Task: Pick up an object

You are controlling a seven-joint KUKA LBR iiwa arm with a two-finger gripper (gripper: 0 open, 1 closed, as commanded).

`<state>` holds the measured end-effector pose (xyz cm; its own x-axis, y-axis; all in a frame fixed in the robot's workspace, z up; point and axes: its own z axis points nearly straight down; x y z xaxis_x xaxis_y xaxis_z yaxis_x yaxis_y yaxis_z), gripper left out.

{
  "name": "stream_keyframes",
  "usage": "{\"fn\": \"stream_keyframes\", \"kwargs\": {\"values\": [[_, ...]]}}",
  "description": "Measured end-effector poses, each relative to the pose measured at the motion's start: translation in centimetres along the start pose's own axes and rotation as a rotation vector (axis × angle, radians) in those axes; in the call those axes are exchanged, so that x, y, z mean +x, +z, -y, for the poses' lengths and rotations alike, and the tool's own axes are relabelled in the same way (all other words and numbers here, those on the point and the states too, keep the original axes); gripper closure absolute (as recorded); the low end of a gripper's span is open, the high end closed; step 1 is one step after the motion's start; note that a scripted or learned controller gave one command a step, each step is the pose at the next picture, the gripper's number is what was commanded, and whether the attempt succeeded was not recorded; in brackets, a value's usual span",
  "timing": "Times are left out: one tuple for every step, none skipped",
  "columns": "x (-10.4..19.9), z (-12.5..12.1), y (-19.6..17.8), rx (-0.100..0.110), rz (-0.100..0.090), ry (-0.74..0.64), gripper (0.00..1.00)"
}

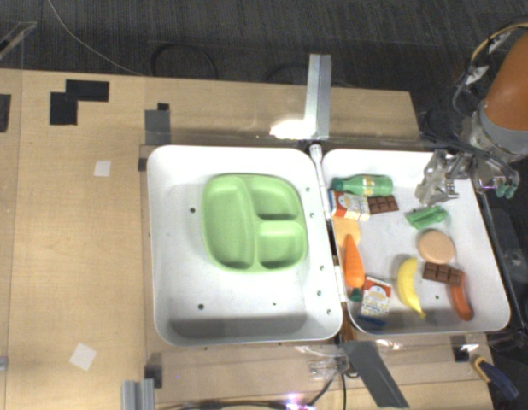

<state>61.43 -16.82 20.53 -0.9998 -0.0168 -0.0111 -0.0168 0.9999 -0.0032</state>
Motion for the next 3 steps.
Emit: {"fn": "stream_keyframes", "kwargs": {"values": [[-2.0, 3.8, 4.6, -0.002, -0.002, -0.243, 1.0], [-3.0, 3.6, 4.7, -0.001, 0.003, -0.568, 1.0], [-4.3, 3.6, 4.1, -0.001, 0.004, -0.842, 1.0]]}}
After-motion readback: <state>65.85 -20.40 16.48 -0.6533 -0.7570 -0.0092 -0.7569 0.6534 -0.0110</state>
